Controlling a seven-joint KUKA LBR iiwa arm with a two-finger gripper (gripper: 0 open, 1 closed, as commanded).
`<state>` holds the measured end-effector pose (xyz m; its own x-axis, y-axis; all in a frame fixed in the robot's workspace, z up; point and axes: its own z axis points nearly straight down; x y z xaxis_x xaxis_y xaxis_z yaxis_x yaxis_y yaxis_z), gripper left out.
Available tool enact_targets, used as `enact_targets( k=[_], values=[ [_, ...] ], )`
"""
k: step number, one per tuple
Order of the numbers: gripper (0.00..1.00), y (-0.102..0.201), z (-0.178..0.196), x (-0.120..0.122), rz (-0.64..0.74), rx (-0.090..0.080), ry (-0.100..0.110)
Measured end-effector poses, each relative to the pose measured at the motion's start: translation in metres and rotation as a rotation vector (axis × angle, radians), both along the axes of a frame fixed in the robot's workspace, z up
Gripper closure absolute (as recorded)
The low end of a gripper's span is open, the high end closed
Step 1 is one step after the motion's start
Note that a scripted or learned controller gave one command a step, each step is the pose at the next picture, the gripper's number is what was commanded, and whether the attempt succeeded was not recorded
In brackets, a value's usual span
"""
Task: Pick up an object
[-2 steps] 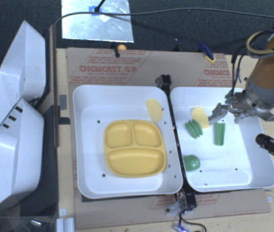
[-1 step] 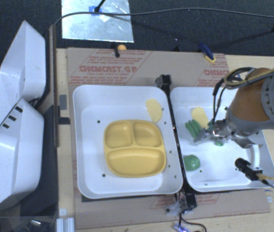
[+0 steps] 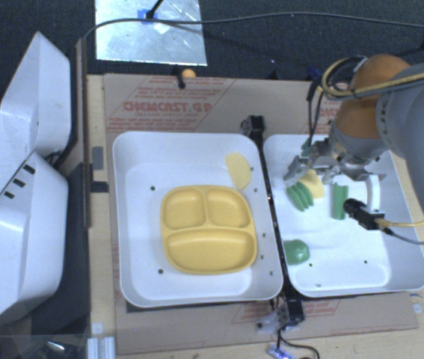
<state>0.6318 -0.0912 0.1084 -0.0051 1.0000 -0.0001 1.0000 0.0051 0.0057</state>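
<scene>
bins: glossy white plastic, smooth
divided tray: yellow plastic, smooth with a soft sheen
green pieces beside the end effector: smooth plastic
surface: matt brown cardboard, printed red
plate beyond the bins: dull scuffed metal
floor: dark rough carpet

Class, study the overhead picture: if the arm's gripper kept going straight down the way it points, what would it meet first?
Most likely the pale yellow piece directly under the gripper, beside the ridged green piece; depth is unclear from above.
</scene>
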Motion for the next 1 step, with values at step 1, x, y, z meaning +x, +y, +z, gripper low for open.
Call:
enact_targets(
  k=[1],
  values=[
    [0.0,-0.0001,0.0182,-0.0487,-0.006,0.0,0.005]
  ],
)
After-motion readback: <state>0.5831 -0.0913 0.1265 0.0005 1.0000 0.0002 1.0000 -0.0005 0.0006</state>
